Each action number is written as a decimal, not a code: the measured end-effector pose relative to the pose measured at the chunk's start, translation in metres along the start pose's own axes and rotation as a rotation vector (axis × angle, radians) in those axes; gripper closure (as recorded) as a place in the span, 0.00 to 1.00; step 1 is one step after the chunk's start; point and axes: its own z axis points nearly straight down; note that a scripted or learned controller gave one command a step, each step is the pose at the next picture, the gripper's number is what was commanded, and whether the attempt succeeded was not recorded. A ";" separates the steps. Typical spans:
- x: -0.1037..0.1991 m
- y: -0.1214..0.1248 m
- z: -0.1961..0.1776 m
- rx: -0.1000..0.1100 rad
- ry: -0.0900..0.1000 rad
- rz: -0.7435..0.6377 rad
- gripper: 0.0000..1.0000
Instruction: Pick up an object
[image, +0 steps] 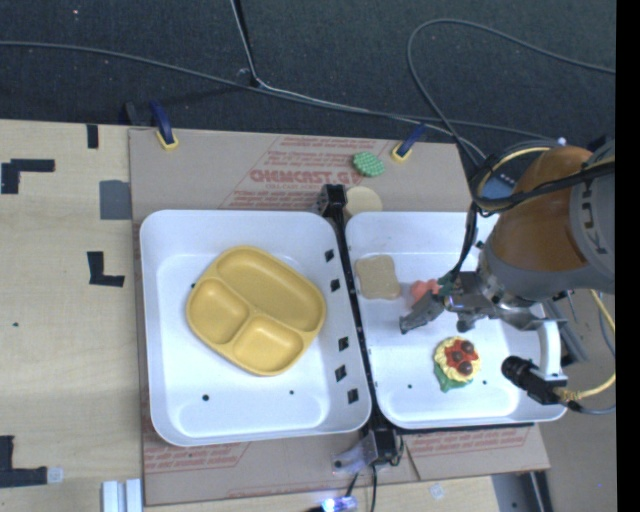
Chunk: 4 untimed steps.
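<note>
Camera view shows your gripper low inside the right bin, its dark fingers reaching toward the divider between the two bins, but you cannot tell from this angle whether they are apart or together, and nothing is visibly held. The nearest candidates lie in that same bin: a small orange-red piece just beside the gripper on its far side, a flat tan pad between the gripper and the divider, and a yellow toy with red and green spots just on the near side of the gripper. All three look like light playthings — the tan pad probably soft and thin, so it would want a pinch across an edge; the yellow toy looks lumpy and firmer, best taken across its narrow width. The bin floor is smooth white plastic, likely slippery, so things may skid when nudged. Room is fair around the yellow toy — tighter near the divider. A yellow sectioned tray sits in the left bin.
</note>
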 end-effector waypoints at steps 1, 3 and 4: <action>-0.006 0.000 0.046 0.000 0.000 0.001 0.00; 0.007 0.001 -0.018 -0.009 0.000 -0.002 1.00; 0.005 -0.003 -0.062 -0.009 -0.001 -0.001 1.00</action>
